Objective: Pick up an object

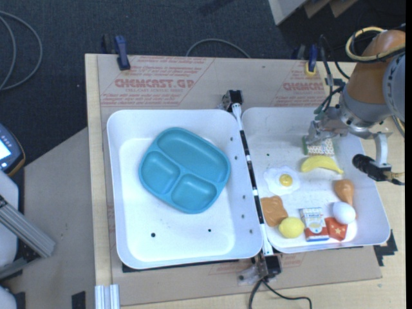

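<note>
Pick barely begun, by the look: nothing lifted. Left bin (122, 192): smooth blue divided plate (185, 169), glossy plastic. Right bin (380, 227): toy foods lying loose. Gripper (320, 140) low over a speckled cracker (320, 149) (grip state can't tell), curved yellow banana (321, 165) just beside, flat fried egg (282, 180) near.

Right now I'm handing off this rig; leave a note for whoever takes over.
Pincer: low at the back of the right bin, over a small speckled block; finger state unclear, nothing seen held.
Right bin also has a banana, fried egg, lemon, white egg and small carton.
Left bin: blue divided plate.
Done: nothing lifted.
Left: grasp and raise one object.
</note>
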Controlling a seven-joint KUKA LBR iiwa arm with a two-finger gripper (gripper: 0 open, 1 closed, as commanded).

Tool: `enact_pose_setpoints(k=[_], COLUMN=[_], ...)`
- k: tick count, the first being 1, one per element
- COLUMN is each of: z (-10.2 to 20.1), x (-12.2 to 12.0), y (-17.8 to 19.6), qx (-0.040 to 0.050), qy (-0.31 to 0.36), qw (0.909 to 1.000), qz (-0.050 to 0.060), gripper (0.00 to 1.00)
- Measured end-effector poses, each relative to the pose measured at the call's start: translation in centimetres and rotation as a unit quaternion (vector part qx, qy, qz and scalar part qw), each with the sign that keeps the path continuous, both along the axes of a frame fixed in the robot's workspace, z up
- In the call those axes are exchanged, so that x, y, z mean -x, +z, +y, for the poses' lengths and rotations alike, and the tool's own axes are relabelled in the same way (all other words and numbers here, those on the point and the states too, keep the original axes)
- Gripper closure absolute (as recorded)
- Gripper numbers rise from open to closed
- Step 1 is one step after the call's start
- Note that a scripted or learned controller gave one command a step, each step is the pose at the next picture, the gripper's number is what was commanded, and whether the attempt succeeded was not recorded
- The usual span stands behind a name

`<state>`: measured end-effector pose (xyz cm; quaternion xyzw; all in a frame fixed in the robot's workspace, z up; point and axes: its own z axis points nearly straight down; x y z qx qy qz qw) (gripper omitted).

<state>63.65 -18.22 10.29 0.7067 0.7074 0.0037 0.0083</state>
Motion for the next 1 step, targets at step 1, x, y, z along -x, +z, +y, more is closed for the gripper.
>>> enact_pose_setpoints(k=[1], z=[-0.02], x=[0.04], y=[-0.05], qx=[0.0000], qy=[0.000], qw=[1.0000], qz=[0.001], gripper=[0.00])
